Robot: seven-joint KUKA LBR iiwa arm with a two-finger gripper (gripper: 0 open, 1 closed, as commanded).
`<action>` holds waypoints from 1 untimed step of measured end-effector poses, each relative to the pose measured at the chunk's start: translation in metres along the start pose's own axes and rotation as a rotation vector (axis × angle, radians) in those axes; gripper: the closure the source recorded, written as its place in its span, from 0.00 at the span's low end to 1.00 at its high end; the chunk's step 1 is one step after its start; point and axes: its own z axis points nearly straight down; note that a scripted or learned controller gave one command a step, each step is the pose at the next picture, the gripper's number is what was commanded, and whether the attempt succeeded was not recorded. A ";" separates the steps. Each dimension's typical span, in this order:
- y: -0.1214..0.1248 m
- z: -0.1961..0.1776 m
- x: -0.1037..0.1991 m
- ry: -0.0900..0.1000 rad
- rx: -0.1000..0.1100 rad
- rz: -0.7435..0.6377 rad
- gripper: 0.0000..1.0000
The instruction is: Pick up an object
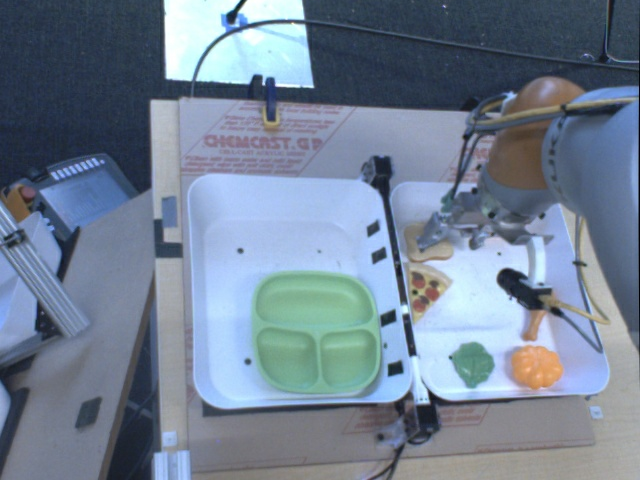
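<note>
While low in right bin (pixel 590 363) | gripper (pixel 447 230) spread open | touching tan piece (pixel 424 245)

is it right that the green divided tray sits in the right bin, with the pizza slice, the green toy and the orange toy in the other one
Not quite. The camera view shows the green divided tray in the left bin; the pizza slice, green toy and orange toy lie in the right bin.
</note>
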 end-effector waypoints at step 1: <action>0.001 -0.013 0.000 0.000 -0.004 0.000 1.00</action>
